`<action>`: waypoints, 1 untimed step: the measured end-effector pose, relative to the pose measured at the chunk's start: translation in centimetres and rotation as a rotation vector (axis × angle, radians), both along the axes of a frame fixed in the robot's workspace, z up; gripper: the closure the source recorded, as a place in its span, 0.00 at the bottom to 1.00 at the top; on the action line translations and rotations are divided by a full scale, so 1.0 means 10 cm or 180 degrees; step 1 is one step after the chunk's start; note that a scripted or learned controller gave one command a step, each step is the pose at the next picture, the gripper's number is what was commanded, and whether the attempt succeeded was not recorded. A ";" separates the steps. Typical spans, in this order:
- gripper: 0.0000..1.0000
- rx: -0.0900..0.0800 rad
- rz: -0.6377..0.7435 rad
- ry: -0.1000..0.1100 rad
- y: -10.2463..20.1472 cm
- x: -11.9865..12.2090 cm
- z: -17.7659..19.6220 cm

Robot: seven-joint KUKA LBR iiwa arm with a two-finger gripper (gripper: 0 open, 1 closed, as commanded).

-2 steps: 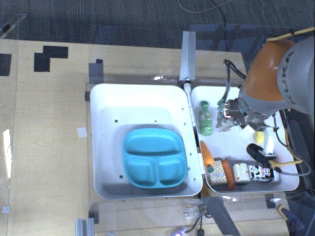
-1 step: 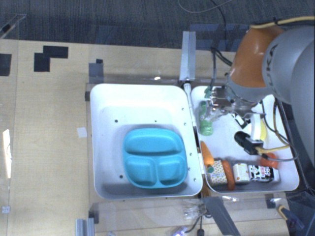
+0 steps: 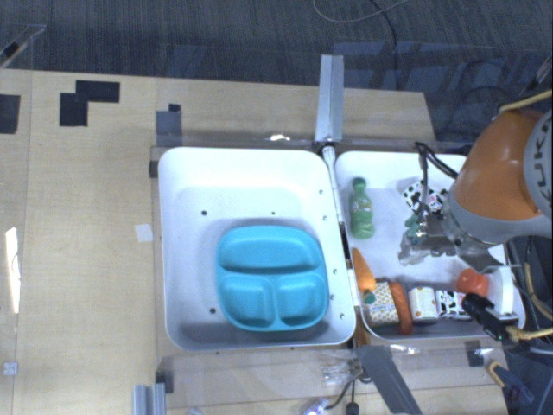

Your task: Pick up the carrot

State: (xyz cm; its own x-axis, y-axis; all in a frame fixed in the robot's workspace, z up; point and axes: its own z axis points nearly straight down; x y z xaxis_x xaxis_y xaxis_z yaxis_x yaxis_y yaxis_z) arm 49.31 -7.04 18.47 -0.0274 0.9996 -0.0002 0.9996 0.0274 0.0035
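The carrot [image 3: 364, 271] is seen lying at a slant in the right bin [image 3: 389, 169], hard against the wall it shares with the left bin, with its lower end just beside a hot dog [image 3: 399, 305] and a small round item among the clutter along the near edge. The gripper [image 3: 420, 240] is poised well apart from it toward the middle of the bin, nothing is held, and whether the fingers are apart or together cannot be told. A miss is judged likely, since little room is left between carrot and wall for a finger, and a neighbour could be clamped or the carrot merely nudged along the wall.
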 end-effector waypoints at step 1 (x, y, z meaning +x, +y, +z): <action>1.00 0.0004 -0.0196 -0.0002 1.08 0.14 0.00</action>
